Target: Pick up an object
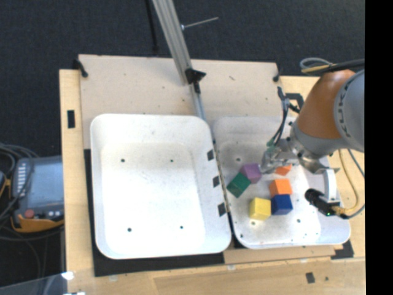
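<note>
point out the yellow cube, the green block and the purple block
yellow cube (260, 208), camera view, top face
green block (238, 184), camera view, middle of its top
purple block (252, 172), camera view, upper face

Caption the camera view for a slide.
KUKA arm's gripper over right bin beside purple, orange, green, yellow, blue blocks.

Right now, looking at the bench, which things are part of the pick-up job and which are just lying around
Part of the job:
purple block
green block
orange block
blue block
yellow block
gripper
right bin

Just lying about:
left bin
handheld controller
metal rail
</note>
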`<state>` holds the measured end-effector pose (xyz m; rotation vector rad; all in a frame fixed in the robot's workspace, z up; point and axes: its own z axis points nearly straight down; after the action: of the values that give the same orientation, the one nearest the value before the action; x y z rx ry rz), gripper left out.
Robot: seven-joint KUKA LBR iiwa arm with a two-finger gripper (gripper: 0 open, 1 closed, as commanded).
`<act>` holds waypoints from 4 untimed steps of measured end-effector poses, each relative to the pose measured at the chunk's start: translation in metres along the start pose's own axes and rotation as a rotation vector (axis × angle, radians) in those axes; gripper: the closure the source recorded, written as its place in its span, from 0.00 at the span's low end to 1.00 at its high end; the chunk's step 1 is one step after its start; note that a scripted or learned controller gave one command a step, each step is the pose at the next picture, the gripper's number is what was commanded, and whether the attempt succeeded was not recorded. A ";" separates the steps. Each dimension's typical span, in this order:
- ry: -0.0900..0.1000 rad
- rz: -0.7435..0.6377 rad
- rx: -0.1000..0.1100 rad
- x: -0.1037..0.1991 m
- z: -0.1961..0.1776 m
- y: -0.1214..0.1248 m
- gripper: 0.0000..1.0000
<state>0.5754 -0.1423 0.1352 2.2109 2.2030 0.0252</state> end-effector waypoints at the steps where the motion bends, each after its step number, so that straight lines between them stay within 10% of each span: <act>1: 0.001 -0.006 0.020 0.000 -0.045 -0.002 1.00; 2: 0.001 -0.006 0.019 -0.002 -0.090 0.001 1.00; 4: 0.004 -0.010 0.027 0.095 -0.097 0.013 1.00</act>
<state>0.5858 -0.0465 0.2325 2.2155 2.2295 0.0002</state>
